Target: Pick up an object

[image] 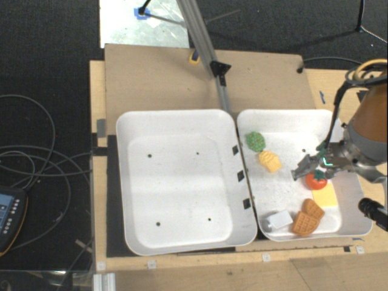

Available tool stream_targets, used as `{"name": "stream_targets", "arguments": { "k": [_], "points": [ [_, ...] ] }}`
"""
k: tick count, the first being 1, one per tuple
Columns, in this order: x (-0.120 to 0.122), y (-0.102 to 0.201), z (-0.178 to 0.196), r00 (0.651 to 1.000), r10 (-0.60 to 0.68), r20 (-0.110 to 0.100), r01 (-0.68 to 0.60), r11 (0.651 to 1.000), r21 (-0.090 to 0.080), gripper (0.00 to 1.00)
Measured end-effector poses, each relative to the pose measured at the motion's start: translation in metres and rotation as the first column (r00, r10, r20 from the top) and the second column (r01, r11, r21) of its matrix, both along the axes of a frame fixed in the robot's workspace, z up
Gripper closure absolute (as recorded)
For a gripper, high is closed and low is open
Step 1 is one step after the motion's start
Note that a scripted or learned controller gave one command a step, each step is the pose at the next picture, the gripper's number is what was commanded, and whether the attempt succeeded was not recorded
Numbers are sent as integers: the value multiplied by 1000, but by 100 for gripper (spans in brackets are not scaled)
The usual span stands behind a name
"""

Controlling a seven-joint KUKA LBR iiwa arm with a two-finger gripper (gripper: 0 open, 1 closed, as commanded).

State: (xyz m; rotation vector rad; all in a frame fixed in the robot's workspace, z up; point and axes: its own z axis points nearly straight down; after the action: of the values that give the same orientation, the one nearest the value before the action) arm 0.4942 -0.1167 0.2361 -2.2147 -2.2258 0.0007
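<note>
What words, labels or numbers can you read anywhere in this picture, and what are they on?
No text in this view can be read.
The handheld device at the left edge has a lit screen, but whatever it displays is too small and blurred to make out.
The two white bins carry no lettering that I can see.
The toy foods, such as the green piece and the waffle, show no labels.

Single fixed camera, mounted above the worktop [182,77], looking down at a slant; frames both white bins [182,180] side by side at moderate range, arm [370,126] entering from frame right
</note>
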Motion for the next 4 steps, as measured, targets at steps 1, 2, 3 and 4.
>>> {"name": "stream_targets", "arguments": {
  "k": [1, 2, 3, 4],
  "points": [
    [1, 0, 1, 1000, -3, 4, 3, 1000, 0, 0],
    [10, -2, -55, 1000, -5, -2, 5, 1000, 0, 0],
    [13, -8, -115, 1000, -5, -3, 5, 1000, 0, 0],
    [13, -8, -147, 1000, -5, -1, 5, 1000, 0, 0]
  ]
}}
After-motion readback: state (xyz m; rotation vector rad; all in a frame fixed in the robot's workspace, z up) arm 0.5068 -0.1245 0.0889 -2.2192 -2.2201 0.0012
